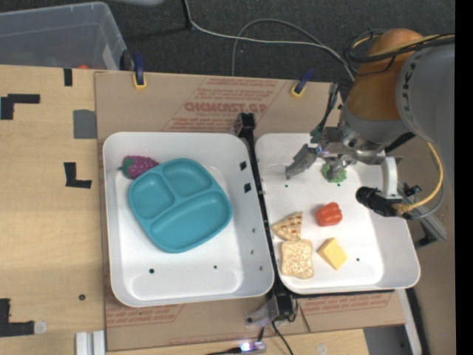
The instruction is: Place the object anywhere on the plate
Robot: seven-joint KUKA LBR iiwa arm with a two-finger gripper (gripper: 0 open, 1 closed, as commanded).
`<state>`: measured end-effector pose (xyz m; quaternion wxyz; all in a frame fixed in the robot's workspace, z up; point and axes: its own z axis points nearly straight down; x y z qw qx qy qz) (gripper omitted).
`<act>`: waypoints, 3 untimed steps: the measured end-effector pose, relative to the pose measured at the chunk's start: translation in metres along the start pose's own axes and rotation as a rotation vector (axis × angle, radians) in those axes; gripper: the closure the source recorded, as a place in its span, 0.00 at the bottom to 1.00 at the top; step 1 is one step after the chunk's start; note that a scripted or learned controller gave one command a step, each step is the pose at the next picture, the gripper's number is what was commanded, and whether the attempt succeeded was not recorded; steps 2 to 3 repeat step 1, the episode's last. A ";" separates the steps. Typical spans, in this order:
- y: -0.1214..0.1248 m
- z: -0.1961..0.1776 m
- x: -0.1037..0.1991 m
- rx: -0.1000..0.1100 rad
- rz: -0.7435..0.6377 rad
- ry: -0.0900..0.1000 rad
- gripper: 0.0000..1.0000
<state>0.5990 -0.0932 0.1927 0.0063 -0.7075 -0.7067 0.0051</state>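
Right bin (pixel 384 272), near edge: bread slice (pixel 297 258), cheese wedge (pixel 333 254) and pizza piece (pixel 287 226); behind them a red pepper (pixel 329 214); farther back, green broccoli (pixel 335 172) (the likely target) lies on the bin floor beside the gripper (pixel 314 157); whether the fingers are open or closed cannot be told. Risk: a grasp closing off-centre could nudge it aside; the carry must clear the bin walls to reach the teal plate (pixel 179 203), with purple grapes (pixel 138 166) touching its far rim.
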 end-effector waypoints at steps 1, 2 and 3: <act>0.003 -0.008 0.000 -0.014 -0.003 -0.001 0.00; 0.003 -0.008 0.000 -0.014 -0.003 -0.001 0.00; 0.003 -0.008 0.000 -0.014 -0.003 -0.001 0.00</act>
